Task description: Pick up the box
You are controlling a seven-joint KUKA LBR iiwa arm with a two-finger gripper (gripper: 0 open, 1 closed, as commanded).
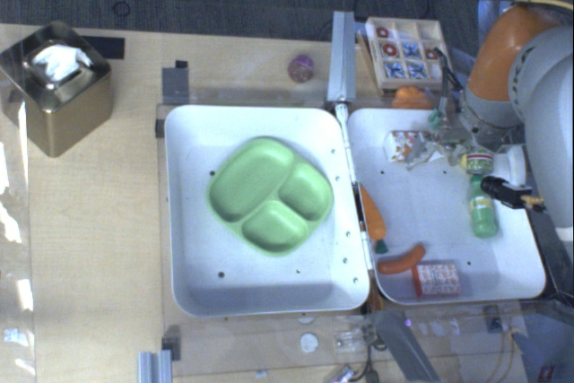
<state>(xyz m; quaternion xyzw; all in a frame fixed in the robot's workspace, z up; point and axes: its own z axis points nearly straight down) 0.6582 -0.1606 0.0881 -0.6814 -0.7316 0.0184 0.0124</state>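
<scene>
Arm [529,76] over right bin's [448,220] far corner

Both white bins look like smooth moulded plastic with a slight sheen; the left bin [184,193] holds a green divided plate [271,193] of matt plastic. Right of that plate, the right bin [430,220] carries a small box [437,279] that seems to be printed card, though the view is too soft to be sure. The green bottle [483,213] beyond it looks like glossy plastic. The bench [90,265] left of the plate is pale wood, matt. The arm [529,76] far right of the plate has smooth grey and orange casing.
</scene>
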